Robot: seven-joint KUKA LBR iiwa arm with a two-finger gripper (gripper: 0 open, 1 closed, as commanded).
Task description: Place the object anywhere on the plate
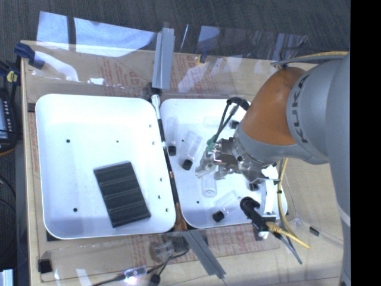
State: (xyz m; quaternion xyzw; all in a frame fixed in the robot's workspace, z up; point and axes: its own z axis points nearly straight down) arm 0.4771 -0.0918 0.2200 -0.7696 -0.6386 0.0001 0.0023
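Reaching in from the right side of the bench [107, 70], the grey arm [324, 118] with its orange band [271, 115] extends over the right bin [196, 115], and its wrist covers much of that bin's right half. The gripper [209, 167] sits low over the centre of the right bin, pointing toward the divider between the two bins. The gripper is seen from above among clear, glassy shapes, so whether its jaws are apart or closed, and whether anything sits between them, cannot be told from this view.

Several small transparent objects [208, 186] lie on the floor of the right bin near the gripper; their outlines are faint against the white surface. Small black pieces [172, 150] rest on the same floor: one near the bin's left wall, one just beside the gripper at [187, 164], and one near the front edge at [218, 216]. Which of these items is the task object cannot be determined.

The left bin [65, 112] holds a dark ribbed rectangular plate [122, 193], lying flat and slightly rotated, toward the bin's front right corner. The plate's upper surface carries nothing.

Green and black cables [225, 121] run along the wrist. Yellow cables [286, 234] hang past the right bin's front right corner. A grey metal bar [162, 58] stands at the bench's rear edge, in line with the gap between the bins.
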